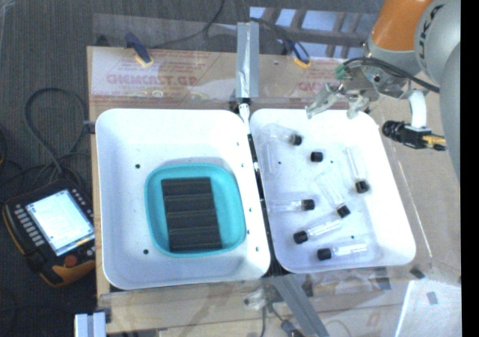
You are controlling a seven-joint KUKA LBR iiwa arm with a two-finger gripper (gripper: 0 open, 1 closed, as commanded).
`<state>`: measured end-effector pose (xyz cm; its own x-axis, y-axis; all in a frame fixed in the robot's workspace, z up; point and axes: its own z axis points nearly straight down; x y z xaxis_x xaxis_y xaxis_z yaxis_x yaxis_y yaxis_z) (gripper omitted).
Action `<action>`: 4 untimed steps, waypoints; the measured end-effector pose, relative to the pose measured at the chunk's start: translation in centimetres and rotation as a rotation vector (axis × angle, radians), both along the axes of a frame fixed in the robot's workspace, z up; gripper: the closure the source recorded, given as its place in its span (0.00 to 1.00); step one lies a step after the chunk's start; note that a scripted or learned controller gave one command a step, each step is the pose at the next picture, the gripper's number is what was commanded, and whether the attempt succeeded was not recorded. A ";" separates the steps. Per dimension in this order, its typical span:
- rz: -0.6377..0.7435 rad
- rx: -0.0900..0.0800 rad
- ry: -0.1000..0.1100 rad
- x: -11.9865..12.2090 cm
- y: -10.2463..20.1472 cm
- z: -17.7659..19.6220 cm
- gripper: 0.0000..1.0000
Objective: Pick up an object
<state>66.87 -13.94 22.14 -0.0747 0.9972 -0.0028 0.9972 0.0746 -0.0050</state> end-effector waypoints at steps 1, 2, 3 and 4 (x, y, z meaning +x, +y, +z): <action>0.044 0.001 -0.001 -0.4 -5.1 -12.4 0.00; 0.116 -0.003 -0.017 -4.0 -4.3 -13.2 0.00; 0.117 -0.001 -0.018 -3.9 -4.2 -12.4 1.00; 0.117 -0.001 -0.018 -3.9 -4.2 -12.4 0.00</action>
<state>62.98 -18.16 9.70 -0.1905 0.9817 -0.0063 0.9816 0.1906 0.0126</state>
